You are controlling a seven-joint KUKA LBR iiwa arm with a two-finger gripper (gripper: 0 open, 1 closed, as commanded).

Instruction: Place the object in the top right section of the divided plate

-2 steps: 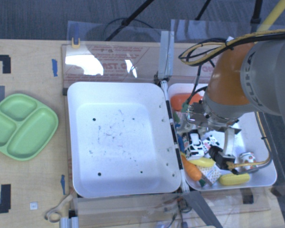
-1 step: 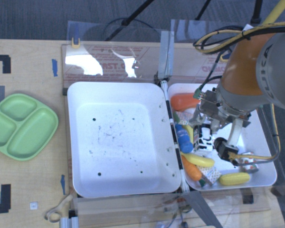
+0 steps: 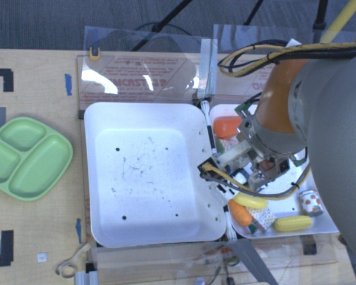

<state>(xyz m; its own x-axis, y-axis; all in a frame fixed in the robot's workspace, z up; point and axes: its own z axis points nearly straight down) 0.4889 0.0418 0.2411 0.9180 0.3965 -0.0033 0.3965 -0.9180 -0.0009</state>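
Observation:
The green divided plate [image 3: 27, 157] lies on the bench left of both bins, with nothing in its three sections. My gripper [image 3: 262, 170] hangs low over the right bin [image 3: 320, 227], under the grey arm and its orange band. Around it in that bin lie an orange-red object [image 3: 227, 125] at the back, a yellow banana-like piece [image 3: 250, 201], a small orange item [image 3: 241, 214], a yellow oval piece [image 3: 292, 222] and a small patterned cup [image 3: 310, 202]. The wrist hides what lies directly beneath the gripper.
The left bin [image 3: 101, 123] stands between the plate and the right bin. A clear plastic panel [image 3: 142, 70] rises behind the bins. Blue tape marks and black corner marks dot the wooden bench around the plate.

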